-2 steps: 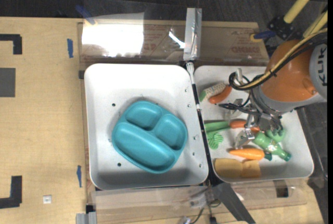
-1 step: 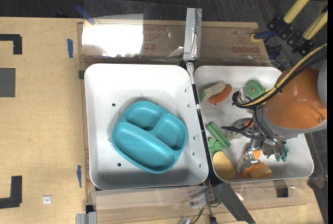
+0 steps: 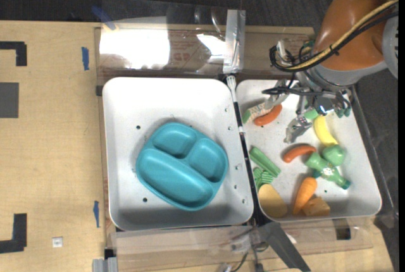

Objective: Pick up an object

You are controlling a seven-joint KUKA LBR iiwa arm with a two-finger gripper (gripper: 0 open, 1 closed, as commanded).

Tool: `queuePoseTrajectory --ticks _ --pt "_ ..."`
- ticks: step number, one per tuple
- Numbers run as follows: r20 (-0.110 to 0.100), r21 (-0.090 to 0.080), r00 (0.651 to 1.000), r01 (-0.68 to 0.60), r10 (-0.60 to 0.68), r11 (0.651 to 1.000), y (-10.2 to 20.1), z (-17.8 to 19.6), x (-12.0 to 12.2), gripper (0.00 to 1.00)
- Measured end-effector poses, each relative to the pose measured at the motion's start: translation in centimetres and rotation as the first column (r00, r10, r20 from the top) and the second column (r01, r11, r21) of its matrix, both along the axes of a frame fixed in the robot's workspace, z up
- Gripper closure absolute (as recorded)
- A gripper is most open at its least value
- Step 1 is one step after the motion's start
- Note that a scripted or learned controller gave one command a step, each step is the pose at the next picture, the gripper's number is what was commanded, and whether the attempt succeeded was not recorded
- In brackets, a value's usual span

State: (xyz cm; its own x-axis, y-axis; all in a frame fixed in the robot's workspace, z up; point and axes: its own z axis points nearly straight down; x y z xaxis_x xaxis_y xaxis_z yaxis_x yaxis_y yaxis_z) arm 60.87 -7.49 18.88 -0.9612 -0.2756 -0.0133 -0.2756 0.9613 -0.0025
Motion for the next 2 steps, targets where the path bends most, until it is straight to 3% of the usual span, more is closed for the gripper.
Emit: queuePoseTrajectory --ticks 1,2 --pt "-0.002 -0.004 0.964 -0.268 0.268 0.964 -2.6 -9.9 -3.4 0.0" --pt "-0.003 -0.007 0.937 -0.351 0.351 0.937 -7.6 -9.9 -7.4 0.0"
